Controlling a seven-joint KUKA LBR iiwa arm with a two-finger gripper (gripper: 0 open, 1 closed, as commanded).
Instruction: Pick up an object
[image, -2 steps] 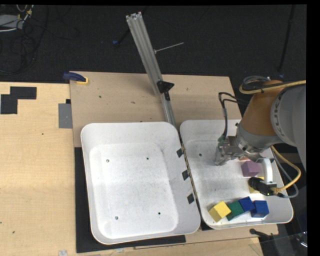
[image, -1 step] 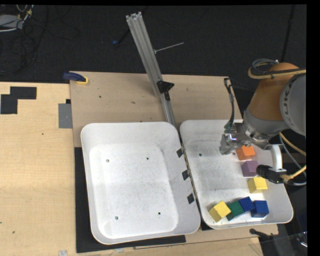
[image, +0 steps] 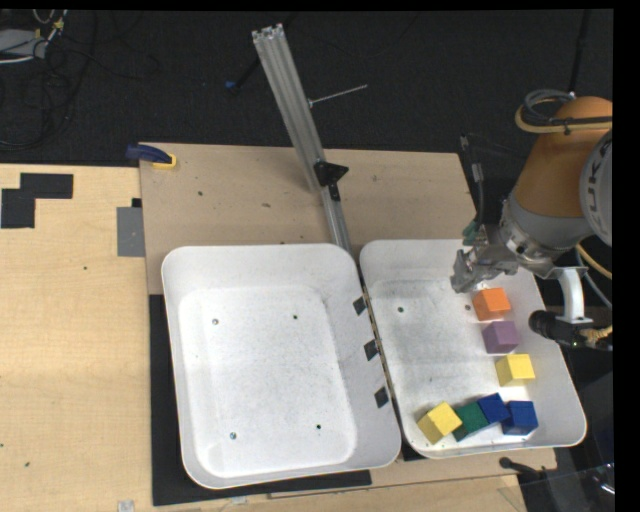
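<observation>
- The orange block (image: 491, 303) lies in the right bin (image: 420, 345), near its far right edge, just below the gripper (image: 470, 275).
- Whether that gripper is open or closed cannot be told; nothing shows in its grasp.
- Purple block (image: 500, 336) and yellow block (image: 516, 368) line the right wall; open floor lies left of them.
- The left bin (image: 265, 365) sits alongside.

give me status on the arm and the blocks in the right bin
Gripper low over right bin, just above orange block. Nothing seen held. Purple block close beside orange.

End effector (image: 472, 268) above right bin (image: 420, 330), blocks (image: 480, 415)
</observation>
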